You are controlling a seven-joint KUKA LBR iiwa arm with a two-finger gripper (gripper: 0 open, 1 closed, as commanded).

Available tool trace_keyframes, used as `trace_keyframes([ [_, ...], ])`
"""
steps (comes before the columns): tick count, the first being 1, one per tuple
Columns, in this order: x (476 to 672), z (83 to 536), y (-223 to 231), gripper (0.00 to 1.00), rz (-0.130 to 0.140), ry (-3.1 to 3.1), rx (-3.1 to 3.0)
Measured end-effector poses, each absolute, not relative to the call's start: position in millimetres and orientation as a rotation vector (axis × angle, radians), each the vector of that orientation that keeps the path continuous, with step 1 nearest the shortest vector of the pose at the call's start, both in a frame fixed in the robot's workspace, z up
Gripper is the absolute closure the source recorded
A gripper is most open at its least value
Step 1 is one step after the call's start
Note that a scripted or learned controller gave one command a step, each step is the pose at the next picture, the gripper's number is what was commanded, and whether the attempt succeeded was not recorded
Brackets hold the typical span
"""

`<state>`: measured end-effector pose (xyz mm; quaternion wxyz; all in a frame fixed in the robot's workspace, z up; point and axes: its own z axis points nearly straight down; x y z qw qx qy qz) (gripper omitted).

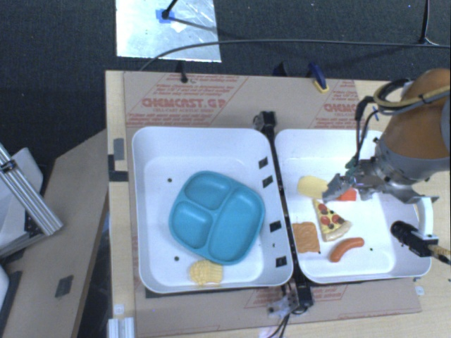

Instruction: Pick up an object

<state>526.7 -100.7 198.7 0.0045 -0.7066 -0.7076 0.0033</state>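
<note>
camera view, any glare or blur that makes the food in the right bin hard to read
Camera view: even, soft lighting, only faint shadows under the pizza slice and sausage; mild glare whitens the right bin walls and the foil sheet on the floor; the tool is slightly blurred, so the small orange piece beside it is hard to identify.

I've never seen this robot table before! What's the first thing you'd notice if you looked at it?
The big bright blue plastic plate with three compartments in the left white bin jumps out first, with a small yellow toy corn cob just below it. Next, the grey arm's hand reaches into the right white bin among toy food: a pizza slice, a red sausage, a tan toast piece and a pale yellow lump.
</note>
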Motion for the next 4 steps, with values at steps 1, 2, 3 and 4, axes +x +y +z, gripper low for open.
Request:
trace_keyframes([
  [1, 529.5, 204, -101, 0.0, -0.001, -2.226, -2.218],
  [2, 522.5, 160, -100, 0.0, 0.003, -2.22, -2.218],
  [3, 522.3, 100, -107, 0.0, 0.003, -2.22, -2.218],
  [4, 524.7, 86, -108, 0.0, -0.006, -2.226, -2.225],
])
